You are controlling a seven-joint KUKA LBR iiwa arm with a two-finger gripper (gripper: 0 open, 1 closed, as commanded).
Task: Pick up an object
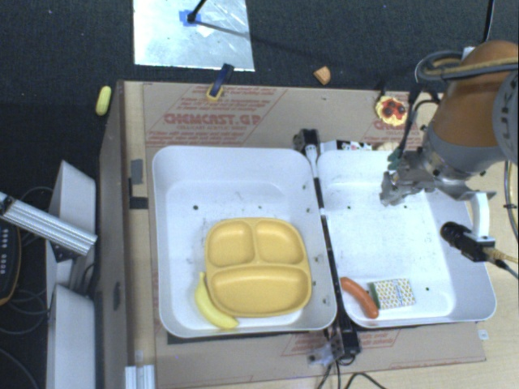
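Orange sausage (359, 297) beside patterned packet (392, 293), right bin's near edge.

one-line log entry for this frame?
gripper: above right bin, far end | hotdog, patterned packet: near edge, untouched | left bin: yellow tray, banana

smooth glossy white plastic bins (243, 168); matt yellow plastic divided tray (258, 267); brown cardboard bench top (211, 116); shiny metal sheet (193, 23).

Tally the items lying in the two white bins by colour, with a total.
Yellow: 2, the divided plate and the banana
Orange: 1, the carrot
Patterned green and white: 1, the small packet
Total: 4
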